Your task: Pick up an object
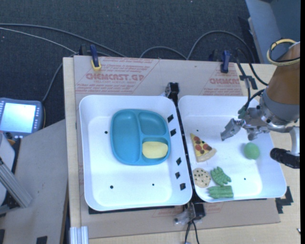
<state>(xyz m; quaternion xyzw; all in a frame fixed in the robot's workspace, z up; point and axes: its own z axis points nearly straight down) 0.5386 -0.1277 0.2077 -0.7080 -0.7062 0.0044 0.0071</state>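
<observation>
The gripper hangs spread open over the right bin, gripping nothing. The green ball sits just below it. The pizza slice lies nearby, tip pointing up-left, long axis diagonal.

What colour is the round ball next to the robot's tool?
Green. The ball lies in the right bin, clearest in the camera view.

Dark carpeted floor lies beyond and left of the end effector; black cables trail across it; a cardboard sheet covers the tabletop, held by blue clamps; a lit screen sits far left.
</observation>
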